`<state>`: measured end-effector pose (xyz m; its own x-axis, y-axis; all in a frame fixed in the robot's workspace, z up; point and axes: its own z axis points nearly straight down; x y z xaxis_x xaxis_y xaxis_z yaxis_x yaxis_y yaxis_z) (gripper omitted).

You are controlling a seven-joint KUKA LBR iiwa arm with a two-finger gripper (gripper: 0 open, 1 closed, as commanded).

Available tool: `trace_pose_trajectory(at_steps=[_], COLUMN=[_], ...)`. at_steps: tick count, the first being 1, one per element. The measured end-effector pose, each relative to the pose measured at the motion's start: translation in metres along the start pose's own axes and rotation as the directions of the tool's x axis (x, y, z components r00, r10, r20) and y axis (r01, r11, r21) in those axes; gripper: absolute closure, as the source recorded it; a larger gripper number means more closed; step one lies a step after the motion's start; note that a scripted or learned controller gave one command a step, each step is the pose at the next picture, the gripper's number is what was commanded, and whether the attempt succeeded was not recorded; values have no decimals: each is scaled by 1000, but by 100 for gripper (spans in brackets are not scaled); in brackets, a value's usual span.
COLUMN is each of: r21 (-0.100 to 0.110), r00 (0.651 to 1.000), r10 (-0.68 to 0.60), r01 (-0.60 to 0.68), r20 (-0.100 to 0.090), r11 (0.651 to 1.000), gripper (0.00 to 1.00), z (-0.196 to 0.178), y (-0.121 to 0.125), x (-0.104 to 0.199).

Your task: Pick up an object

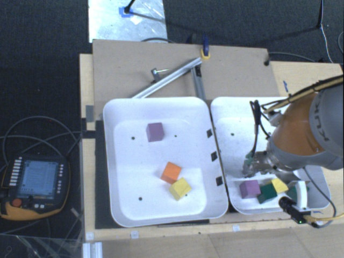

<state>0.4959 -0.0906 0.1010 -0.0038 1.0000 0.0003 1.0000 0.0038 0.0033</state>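
Grey arm with orange band [303, 130] is positioned over the right white bin [231, 128]. Finger state: cannot tell. A purple cube [249, 188], dark green block [266, 192] and yellow block [279, 185] lie clustered against that bin's near edge, directly below the wrist.

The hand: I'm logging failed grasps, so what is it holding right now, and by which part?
It cannot be told. The hand sits above the purple block in the right bin, with nothing visibly in its grip.
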Motion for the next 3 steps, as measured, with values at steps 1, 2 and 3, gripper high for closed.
trace_pose_trajectory(at_steps=[1, 2, 3], r21=[-2, -4, -5], r00=[1000, 1000, 1000], r10=[0, -1, -2], r01=[0, 1, 2], r20=[2, 2, 2], r11=[1000, 1000, 1000], gripper=[100, 100, 100], z=[-44, -89, -139], y=[-2, 3, 12], x=[-3, -9, -2])
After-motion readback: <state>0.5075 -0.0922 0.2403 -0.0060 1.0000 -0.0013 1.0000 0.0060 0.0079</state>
